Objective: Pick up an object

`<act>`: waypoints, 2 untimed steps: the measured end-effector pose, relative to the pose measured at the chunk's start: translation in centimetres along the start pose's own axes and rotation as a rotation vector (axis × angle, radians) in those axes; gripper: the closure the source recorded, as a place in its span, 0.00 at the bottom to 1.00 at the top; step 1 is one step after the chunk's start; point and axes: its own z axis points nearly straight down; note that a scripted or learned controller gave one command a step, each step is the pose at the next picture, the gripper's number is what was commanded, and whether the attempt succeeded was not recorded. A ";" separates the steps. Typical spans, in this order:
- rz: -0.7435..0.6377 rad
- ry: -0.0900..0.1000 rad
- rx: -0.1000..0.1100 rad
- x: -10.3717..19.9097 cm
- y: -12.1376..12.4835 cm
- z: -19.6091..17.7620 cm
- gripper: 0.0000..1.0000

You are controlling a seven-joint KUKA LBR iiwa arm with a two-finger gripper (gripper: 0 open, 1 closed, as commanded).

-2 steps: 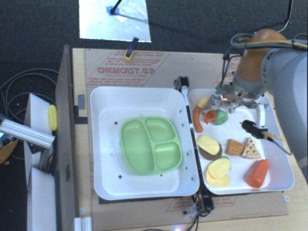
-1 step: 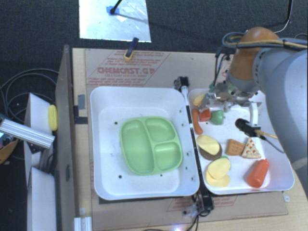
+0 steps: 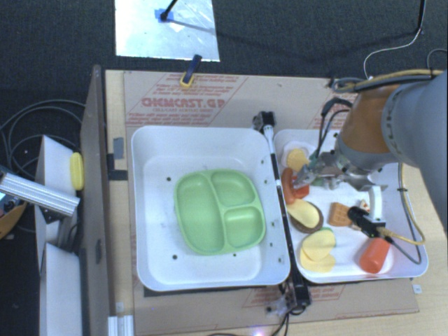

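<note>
Gripper (image 3: pixel 302 180) sits low in the right bin (image 3: pixel 406 264) beside a red piece (image 3: pixel 289 186), its grip state unclear.

Both bins are plain white, the left bin (image 3: pixel 150 187) and the right bin (image 3: pixel 406 268). The left one has a pale green divided tray (image 3: pixel 218 211) in it. The right one's way more colourful: yellow pieces (image 3: pixel 317 249), a brown-and-cream piece (image 3: pixel 306 215), an orange-red cup (image 3: pixel 374 255), a small tan piece (image 3: pixel 339 215). The arm (image 3: pixel 409 128) is grey with that orange band (image 3: pixel 367 121). The bench board (image 3: pixel 189 96) is tan cardboard with red lettering.
</note>
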 end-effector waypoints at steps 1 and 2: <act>-0.012 0.008 0.042 -1.0 6.7 0.1 0.00; 0.003 0.001 0.004 -5.6 -1.7 0.0 0.00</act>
